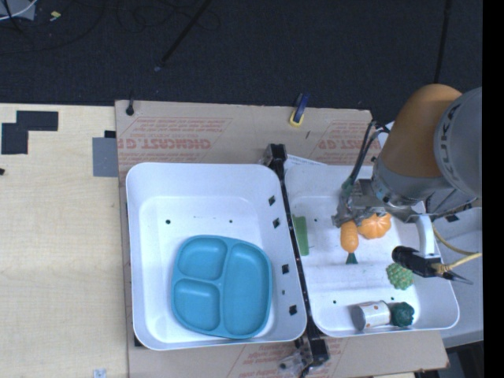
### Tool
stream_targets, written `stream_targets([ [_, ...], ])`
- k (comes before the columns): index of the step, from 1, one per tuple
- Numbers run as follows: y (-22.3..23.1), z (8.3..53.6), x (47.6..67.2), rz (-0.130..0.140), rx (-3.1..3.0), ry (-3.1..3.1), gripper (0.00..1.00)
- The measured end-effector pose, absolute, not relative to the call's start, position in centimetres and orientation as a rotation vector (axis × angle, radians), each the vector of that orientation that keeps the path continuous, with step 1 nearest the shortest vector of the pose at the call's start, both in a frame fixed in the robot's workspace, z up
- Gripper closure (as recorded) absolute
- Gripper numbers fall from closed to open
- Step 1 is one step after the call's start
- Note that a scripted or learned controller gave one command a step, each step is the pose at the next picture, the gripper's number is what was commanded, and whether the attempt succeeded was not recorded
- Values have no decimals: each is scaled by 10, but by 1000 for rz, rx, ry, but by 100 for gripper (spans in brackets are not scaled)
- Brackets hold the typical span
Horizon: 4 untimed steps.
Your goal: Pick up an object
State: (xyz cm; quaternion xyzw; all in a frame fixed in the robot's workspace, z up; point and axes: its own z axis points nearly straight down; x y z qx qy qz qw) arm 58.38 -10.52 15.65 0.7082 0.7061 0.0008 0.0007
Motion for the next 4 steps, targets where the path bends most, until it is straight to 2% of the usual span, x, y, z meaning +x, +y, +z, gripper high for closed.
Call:
stream_targets([
  [1, -106, 217, 592, 5, 2219, 2219, 100],
  [2, -107, 228, 592, 0, 2221, 2223, 100],
  [3, -56, 237, 597, 1, 2218, 2228, 100],
  [4, 1, 220, 605, -2, 2220, 2230, 100],
])
